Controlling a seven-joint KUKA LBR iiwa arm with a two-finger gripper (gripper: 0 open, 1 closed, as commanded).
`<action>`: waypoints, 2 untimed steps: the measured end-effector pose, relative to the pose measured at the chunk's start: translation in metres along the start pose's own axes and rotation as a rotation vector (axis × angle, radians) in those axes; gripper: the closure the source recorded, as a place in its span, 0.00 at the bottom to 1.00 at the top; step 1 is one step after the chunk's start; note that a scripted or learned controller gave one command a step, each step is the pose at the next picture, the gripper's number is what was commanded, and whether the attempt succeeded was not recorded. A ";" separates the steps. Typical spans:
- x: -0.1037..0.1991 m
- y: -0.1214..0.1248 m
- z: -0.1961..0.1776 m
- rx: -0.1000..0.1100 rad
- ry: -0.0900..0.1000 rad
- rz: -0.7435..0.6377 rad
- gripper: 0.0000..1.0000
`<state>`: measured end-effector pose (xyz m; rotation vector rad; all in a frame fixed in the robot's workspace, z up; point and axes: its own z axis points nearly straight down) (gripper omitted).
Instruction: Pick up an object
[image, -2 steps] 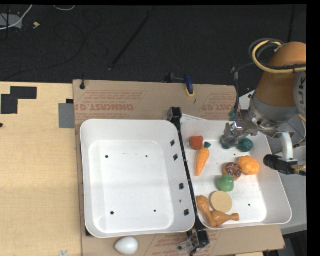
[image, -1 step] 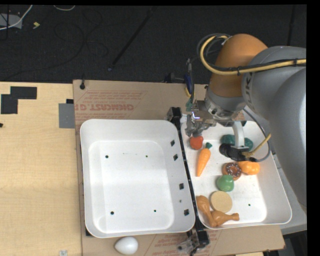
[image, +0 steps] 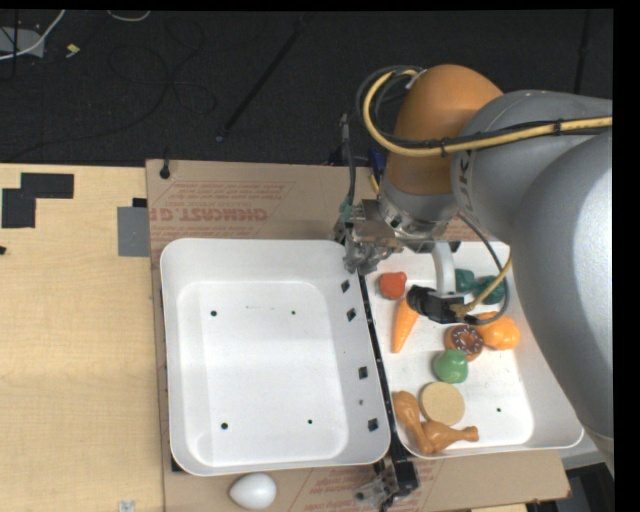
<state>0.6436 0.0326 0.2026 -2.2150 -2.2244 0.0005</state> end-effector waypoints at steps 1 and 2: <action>0.021 0.000 -0.031 -0.002 -0.001 0.001 1.00; 0.073 0.000 -0.030 0.000 0.000 -0.001 1.00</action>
